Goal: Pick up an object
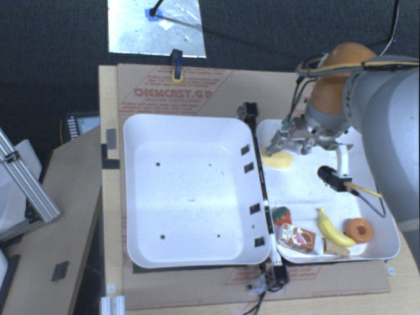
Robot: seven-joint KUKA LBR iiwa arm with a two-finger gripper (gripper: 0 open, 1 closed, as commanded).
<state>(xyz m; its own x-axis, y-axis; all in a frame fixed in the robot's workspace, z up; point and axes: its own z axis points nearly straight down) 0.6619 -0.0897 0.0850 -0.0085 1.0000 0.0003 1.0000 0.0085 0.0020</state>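
Carton at front rim, jaws beside yellow piece

banana in right bin, left bin beside it

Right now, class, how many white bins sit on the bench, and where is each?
2. The left bin sits toward the picture's left. The right bin adjoins it, holding a banana and other small items, with the pincer above it.
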